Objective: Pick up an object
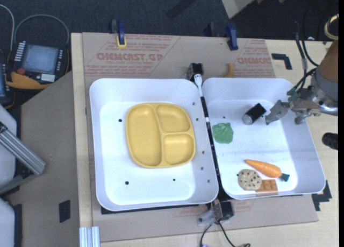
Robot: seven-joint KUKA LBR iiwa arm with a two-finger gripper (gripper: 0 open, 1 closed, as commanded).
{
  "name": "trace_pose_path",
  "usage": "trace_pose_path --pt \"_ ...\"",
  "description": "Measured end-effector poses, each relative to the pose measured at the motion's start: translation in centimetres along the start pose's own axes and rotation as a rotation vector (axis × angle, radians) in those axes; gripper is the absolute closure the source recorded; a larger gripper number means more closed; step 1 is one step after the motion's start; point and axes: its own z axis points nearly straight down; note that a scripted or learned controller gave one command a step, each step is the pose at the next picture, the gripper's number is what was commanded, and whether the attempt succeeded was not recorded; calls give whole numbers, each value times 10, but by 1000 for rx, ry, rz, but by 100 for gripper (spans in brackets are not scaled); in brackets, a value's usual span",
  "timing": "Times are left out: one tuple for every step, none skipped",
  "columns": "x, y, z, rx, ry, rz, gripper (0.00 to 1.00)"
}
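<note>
**Tool low over the right bin, nothing in its grip**

You have the tool (280,111) reaching in from the right, sitting low over the upper part of the right bin (301,149). Its grey fingers (275,112) point left toward a small black cylinder (254,114) lying on its side just beside them. Whether those fingers stand apart or together, you cannot tell from this angle. Nothing sits between them, so count the tool as carrying nothing.

The pickable things are all in that right bin. Below the cylinder, near the divide between the bins, lies a green leafy piece (222,133). Toward the near edge lie an orange carrot (264,168), a round cookie (249,179) and a brown cracker (267,185), with cookie and cracker touching and the carrot just above them.

The left bin (107,133) carries a yellow divided plate (160,134), well apart from the tool.

Judging by the tool's position, the cylinder looks the likeliest target. Lying on its side, it may roll away if nudged.
</note>
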Motion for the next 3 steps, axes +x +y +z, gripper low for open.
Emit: trace_pose_path --pt "0 3 -8 -14 -3 -4 0" --pt "-1 5 56 -9 -1 -3 0" --pt "0 5 109 -8 -1 -3 0"
